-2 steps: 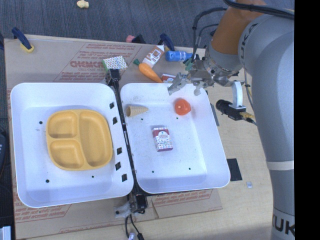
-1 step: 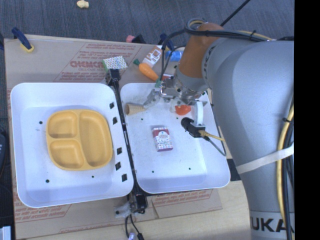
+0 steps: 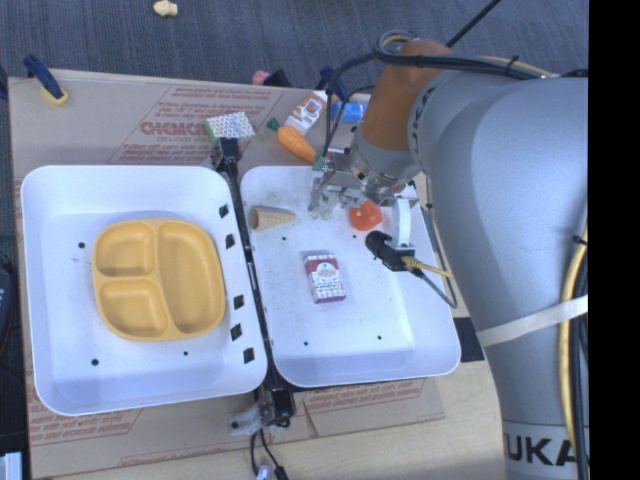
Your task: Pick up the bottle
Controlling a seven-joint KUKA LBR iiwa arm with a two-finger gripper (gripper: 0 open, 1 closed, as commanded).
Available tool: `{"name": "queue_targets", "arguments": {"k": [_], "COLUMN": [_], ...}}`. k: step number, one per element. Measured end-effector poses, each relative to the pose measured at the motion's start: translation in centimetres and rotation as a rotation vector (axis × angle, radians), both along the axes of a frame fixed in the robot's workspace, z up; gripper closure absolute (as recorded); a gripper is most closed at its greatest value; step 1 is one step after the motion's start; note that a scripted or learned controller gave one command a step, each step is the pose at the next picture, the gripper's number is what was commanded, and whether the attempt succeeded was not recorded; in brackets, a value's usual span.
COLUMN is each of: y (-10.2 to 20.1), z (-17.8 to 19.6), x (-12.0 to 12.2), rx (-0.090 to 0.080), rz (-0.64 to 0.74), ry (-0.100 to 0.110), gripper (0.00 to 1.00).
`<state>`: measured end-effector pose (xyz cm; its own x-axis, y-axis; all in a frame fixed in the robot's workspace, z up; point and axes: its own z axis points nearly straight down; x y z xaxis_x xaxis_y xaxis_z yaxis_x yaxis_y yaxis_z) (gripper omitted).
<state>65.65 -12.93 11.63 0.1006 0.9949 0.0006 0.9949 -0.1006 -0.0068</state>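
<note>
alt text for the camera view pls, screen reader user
The grey arm's gripper hangs low over the far end of the right bin, beside a red ball, a cone and a small red box. The left bin holds a yellow divided plate; a bottle lies outside on the cardboard.

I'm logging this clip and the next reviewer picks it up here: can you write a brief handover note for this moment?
Gripper: low at the back edge of the right bin, beside a small red object; grip state unclear.
Bottle: white with an orange label, lying outside the bins on the cardboard behind the right bin, next to a toy carrot.
In the right bin: cone, red card box. Left bin: yellow divided plate.
Done: nothing visible. Left: grasp and lift the bottle.
</note>
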Motion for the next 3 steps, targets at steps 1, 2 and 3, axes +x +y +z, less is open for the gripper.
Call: {"name": "queue_targets", "arguments": {"k": [1,2,3], "y": [6.4,13.7,19.9], "z": [7.6,10.6,11.0], "x": [-6.0,-11.5,-17.6], "rx": [0.000,0.001,0.002], "rz": [0.136,0.262,0.524], "ry": [-0.003,-0.002,-0.001], "gripper": [1.00,1.00,1.00]}}
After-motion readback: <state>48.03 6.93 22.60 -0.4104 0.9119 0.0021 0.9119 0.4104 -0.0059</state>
